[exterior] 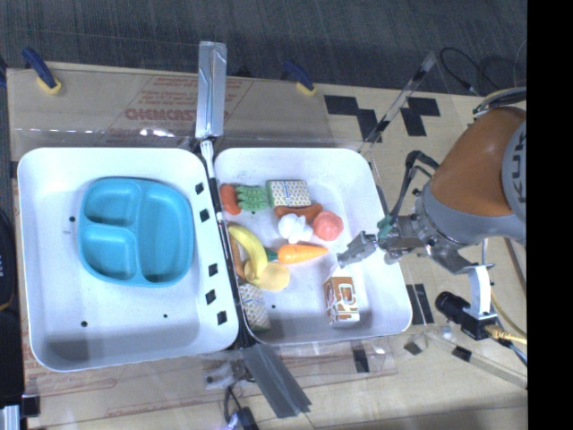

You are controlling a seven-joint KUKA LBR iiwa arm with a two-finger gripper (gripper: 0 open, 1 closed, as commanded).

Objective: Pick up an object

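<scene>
Gripper point(358, 247) over right bin point(380, 186), near its right wall, nothing seen between its fingers (open or closed: cannot tell). Just left of it: carrot point(301, 253), red ball point(329, 226), white toy point(292, 228). Below it: small carton point(344, 299), lying apart from the rest. Further left: banana point(248, 247), yellow lump point(272, 279), green toy point(253, 197), patterned box point(289, 192). Left bin point(45, 267) holds blue tray point(137, 230). Both bins on table point(421, 379).
</scene>
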